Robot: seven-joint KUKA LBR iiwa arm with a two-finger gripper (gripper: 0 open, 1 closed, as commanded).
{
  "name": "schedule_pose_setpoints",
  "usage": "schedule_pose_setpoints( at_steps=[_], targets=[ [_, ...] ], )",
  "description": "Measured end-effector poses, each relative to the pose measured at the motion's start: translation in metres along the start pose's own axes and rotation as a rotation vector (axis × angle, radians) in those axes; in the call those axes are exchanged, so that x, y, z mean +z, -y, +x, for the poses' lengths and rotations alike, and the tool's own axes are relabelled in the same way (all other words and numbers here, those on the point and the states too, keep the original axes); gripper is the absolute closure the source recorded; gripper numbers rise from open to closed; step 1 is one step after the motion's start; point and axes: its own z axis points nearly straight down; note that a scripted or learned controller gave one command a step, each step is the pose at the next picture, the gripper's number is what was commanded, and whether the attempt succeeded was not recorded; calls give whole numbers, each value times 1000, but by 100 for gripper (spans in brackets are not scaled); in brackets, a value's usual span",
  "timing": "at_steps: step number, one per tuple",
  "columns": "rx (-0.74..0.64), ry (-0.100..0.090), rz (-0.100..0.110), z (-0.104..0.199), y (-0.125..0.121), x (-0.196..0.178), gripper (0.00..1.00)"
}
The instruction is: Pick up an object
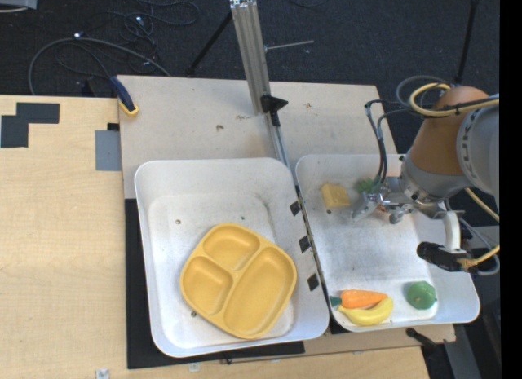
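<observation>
**My gripper hovers low in the right bin, nothing lifted yet**

Nearest the camera, a banana (369,312) and a carrot (362,297) lie touching at the front edge of my right bin (359,239), with a green lime-like fruit (421,294) just beside them toward the corner. In the left bin (163,206), a yellow divided tray (238,278) sits alone, its compartments bare. Farther back in the right bin, my gripper (377,204) is down near the floor, between a pale yellow block (334,196) and a small green object (364,183) I cannot identify. Whether my fingers are parted or closed, I cannot tell. I judge this the approach; next I must centre over one piece, likely the block, and close squarely.
</observation>
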Motion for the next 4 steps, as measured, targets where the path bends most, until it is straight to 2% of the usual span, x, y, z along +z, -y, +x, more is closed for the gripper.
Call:
schedule_pose_setpoints(
  at_steps=[1, 4],
  targets=[
    [2, -1, 5, -1, 1, -7, 100],
    [-2, 0, -1, 0, -3, -140, 100]
  ],
)
